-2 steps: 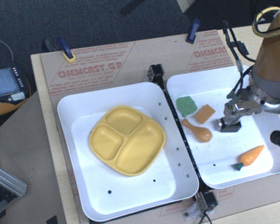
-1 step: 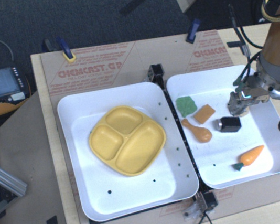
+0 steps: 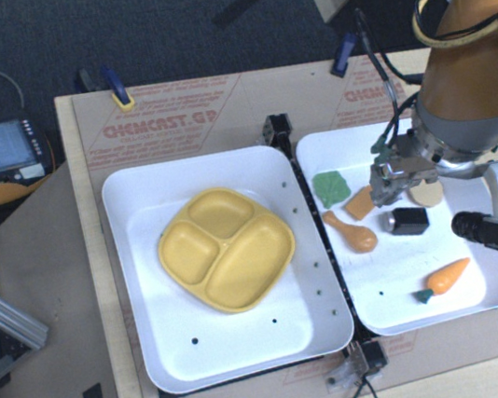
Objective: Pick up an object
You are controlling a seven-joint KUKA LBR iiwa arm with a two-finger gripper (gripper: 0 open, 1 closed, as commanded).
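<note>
I see the gripper [image 3: 390,181] low over the right bin [image 3: 454,296], above the toy food cluster | fingers: I can't tell | nearest candidates, drumstick [image 3: 351,232] and black block [image 3: 408,219], just beside it | carrot [image 3: 446,278] apart; yellow divided plate [image 3: 227,247] fills left bin [image 3: 152,295], likely untargeted

Free floor is seen beside the carrot [image 3: 448,277]; passage farther back is blocked by the drumstick [image 3: 351,232] and black block [image 3: 408,219].
</note>
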